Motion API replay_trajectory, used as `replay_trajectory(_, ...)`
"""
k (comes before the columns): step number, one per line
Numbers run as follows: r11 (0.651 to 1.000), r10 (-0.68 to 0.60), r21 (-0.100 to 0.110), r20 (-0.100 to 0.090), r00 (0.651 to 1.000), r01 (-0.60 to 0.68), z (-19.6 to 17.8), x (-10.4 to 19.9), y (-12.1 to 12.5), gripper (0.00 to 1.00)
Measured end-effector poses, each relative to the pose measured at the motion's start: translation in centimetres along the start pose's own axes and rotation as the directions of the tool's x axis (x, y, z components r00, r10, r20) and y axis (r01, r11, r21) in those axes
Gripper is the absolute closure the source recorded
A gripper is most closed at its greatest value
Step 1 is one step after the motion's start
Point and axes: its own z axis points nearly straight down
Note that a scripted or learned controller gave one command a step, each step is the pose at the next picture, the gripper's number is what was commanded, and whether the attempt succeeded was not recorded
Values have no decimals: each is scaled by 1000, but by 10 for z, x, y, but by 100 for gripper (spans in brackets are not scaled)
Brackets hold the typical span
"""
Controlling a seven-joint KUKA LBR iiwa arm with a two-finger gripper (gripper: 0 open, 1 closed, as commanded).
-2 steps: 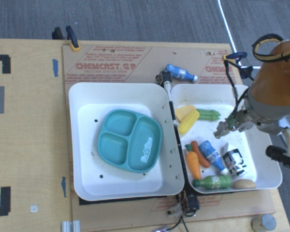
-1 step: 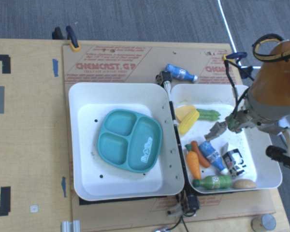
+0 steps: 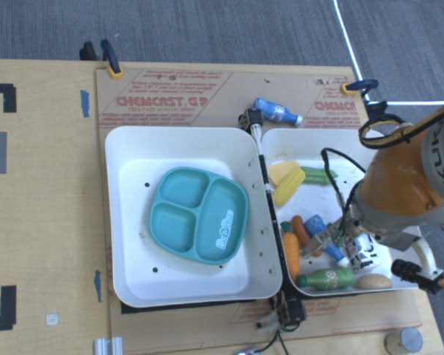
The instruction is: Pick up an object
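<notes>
My gripper [image 3: 339,240] is low inside the right bin [image 3: 333,140], beneath the orange band of the arm [image 3: 399,180]. It sits among a cluster of small toys: a blue block [image 3: 314,223], a brown sausage [image 3: 300,228], an orange carrot [image 3: 291,251] and a small blue and white bottle [image 3: 335,253]. A green bottle [image 3: 327,278] and a beige piece [image 3: 374,280] lie along the bin's near wall. Yellow corn [image 3: 285,177] and a green stick [image 3: 320,174] rest at the far left of that bin. The wrist hides what lies directly under it.
The left bin [image 3: 126,198] holds a teal divided plate [image 3: 200,214]. A blue bottle [image 3: 276,112] lies on the cardboard behind the bins. Black cables [image 3: 340,170] loop over the right bin near the arm. Clamps [image 3: 109,56] hold the cardboard's far corners.
</notes>
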Motion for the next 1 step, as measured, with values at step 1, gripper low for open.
replay_trajectory(1,1000,0,-5,0,1000,0,-10,1,2,100)
